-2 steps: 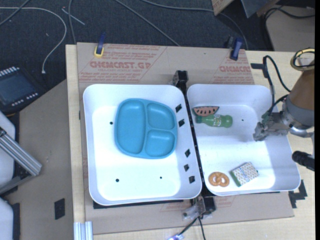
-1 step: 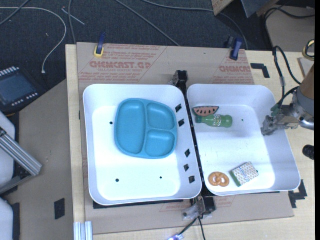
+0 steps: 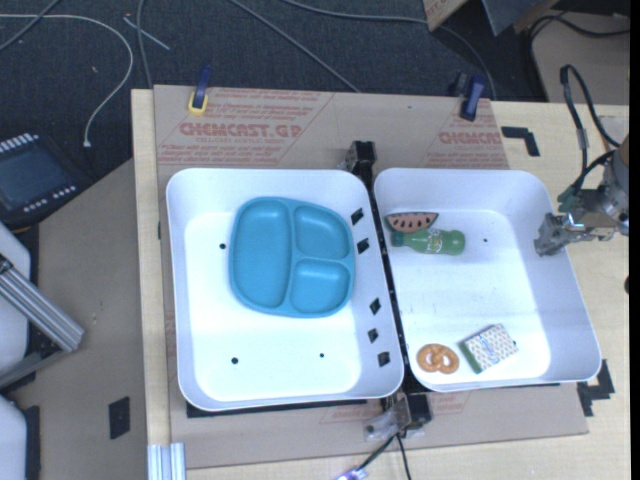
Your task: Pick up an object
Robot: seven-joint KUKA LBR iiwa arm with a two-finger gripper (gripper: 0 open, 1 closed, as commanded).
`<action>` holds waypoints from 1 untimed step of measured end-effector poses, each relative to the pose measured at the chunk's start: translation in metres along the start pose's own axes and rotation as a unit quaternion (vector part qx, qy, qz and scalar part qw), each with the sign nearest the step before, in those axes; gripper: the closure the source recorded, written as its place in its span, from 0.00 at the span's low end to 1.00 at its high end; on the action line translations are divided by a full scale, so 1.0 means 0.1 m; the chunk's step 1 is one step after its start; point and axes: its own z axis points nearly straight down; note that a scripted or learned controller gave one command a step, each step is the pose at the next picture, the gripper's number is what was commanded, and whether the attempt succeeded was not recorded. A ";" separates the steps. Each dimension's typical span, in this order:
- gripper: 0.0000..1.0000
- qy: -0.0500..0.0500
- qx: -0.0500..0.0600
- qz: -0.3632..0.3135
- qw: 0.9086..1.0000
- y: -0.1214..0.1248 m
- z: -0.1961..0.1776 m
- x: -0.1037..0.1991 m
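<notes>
The end effector sits at the right rim of the right bin; whether it is open or closed cannot be told, and nothing shows in its grasp. In that bin, a watermelon slice touches a green bottle well to its left. A pretzel and a patterned sponge lie near the front edge. A blue divided plate rests in the left bin.

Landmark: right bin.
Far end: watermelon slice and green bottle touching, blocking.
Near end: pretzel beside patterned packet.
Between them: bare floor, passable.
</notes>
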 end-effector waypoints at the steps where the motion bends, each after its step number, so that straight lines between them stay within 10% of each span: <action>1: 1.00 -0.001 -0.001 0.000 1.000 -0.03 -0.64 -0.01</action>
